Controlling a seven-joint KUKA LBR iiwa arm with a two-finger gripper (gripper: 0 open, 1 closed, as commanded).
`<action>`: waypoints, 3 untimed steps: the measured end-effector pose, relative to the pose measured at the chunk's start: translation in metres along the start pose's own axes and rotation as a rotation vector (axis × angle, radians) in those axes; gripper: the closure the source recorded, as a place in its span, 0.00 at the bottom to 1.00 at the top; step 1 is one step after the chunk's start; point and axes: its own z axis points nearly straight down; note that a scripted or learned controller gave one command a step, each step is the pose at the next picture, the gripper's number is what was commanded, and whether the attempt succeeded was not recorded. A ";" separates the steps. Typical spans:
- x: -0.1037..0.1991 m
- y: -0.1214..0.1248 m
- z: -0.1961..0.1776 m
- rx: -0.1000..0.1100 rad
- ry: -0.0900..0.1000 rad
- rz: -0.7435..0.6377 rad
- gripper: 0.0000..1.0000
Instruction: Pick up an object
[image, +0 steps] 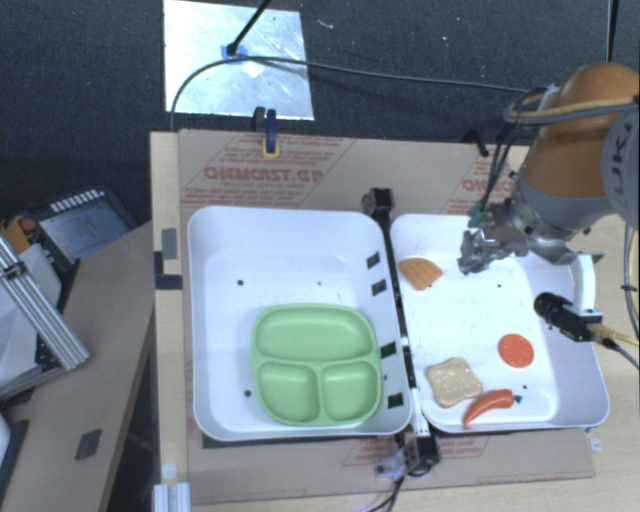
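Although the gripper (480, 250) hangs over the upper part of the right bin (585, 385), its tip is a small dark cluster seen from above at a slant, and I cannot tell how it is set; nothing is visibly caught in it. It seems to hover above the white floor, but its height cannot be read from this view. The nearest thing to it is the orange wedge-shaped piece (421, 272), perhaps a toy slice of food, which lies just beside the tip on the view's left and slightly lower in the picture, close to the divider between the bins. If that is the chosen object, the coming move turns on a short shift toward the view's left and then a descent; the wedge's longer side runs roughly across the picture, so closing across its narrower span would likely suit it. Farther out, toward the near edge of the same bin, lie a red disc (516, 349), a tan toast-like slice (454, 381) and a red-orange chili pepper (489, 405), the pepper just beside the toast and angled up to the right. All three are well apart from the gripper. The left bin (215, 300) bears a green divided plate (315, 362), farther still.
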 end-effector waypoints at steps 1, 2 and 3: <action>0.054 -0.015 -0.005 0.000 0.001 -0.002 1.00; 0.102 -0.034 0.013 0.002 0.001 0.000 1.00; 0.156 -0.046 0.025 0.001 0.001 -0.001 1.00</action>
